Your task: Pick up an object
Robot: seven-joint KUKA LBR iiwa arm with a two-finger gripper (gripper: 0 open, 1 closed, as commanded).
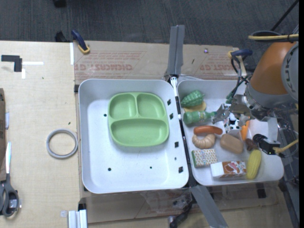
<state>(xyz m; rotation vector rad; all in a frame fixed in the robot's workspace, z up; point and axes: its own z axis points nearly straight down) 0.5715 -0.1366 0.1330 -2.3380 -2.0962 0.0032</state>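
Dark grey carpeted floor (142, 8) runs behind a pale wooden tabletop (38, 103), far to the tool's left. Flattened brown cardboard (123, 61) printed with red lettering covers the tabletop's rear. A roll of tape (62, 143) and scissors (8, 194) lie on the wood, a blue clamp (80, 41) at the back edge.

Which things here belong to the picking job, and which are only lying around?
Job: end effector, croissant, corn cob, green bottle, hot dog.
Lying around: green plate, tape ring, scissors, clamp.
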